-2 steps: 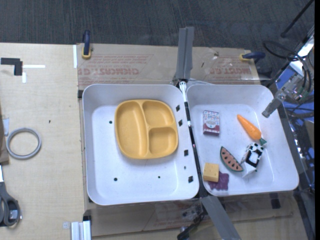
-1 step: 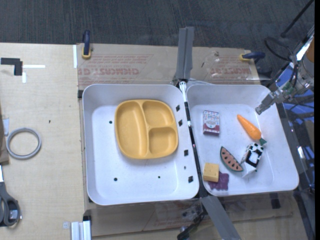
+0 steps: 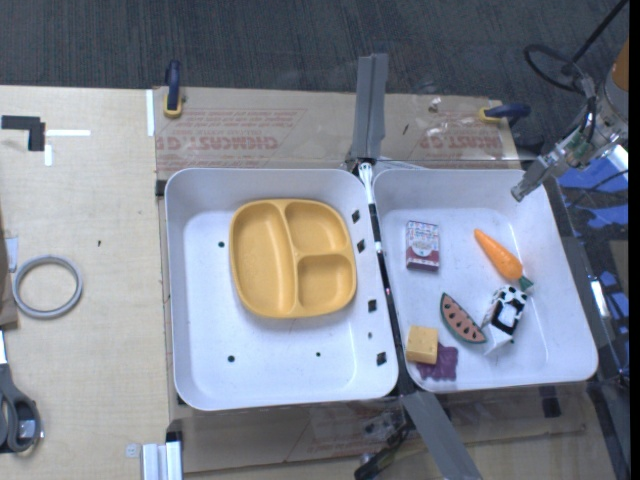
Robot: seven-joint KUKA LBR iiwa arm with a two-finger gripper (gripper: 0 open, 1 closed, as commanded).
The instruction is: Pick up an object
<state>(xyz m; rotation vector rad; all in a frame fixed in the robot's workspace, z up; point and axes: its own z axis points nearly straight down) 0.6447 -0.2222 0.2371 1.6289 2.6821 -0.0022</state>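
Beside watermelon slice, orange carrot

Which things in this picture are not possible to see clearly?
- Gripper, camera view: small and dark at the right bin corner; open or shut is unclear.
- Arm: cut off by the right edge.
- Card: print too small to read.
- Purple piece: partly hidden under the yellow block.
- Scissors: cut by the left edge.

Grey gripper, blk cables
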